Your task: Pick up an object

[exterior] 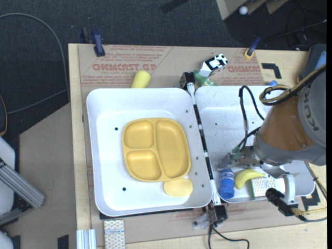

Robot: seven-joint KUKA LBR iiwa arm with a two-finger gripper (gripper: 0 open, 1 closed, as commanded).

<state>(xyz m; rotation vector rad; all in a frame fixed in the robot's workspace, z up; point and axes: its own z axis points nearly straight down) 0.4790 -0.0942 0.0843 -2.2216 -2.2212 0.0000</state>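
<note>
Reaching in from the right, the arm (pixel 290 123) hangs over the right bin (pixel 223 113), its grey body and orange band covering most of that bin's near half. The hand (pixel 244 160) sits low at the near left part of the right bin; whether it is apart or together I cannot tell.

Just below the hand lie a yellow banana (pixel 248 177) and a blue bottle (pixel 226 184), side by side against the near wall, the bottle to the left. A green-edged packet (pixel 258 187) lies just under the banana. Contact between hand and banana cannot be judged.

Left bin (pixel 104 139): a yellow divided plate (pixel 155 149) with three compartments lies in the middle; a pale yellow round piece (pixel 178 187) touches its near edge.

Writing: the brown desk (pixel 78 87) reads "CHEMCAST GP" in red along its far edge, printed again in part further right. A yellow cylinder (pixel 140 79) rests there, beyond the left bin. Blue clamps (pixel 97 41) grip the far edge. Dark carpet lies beyond.
</note>
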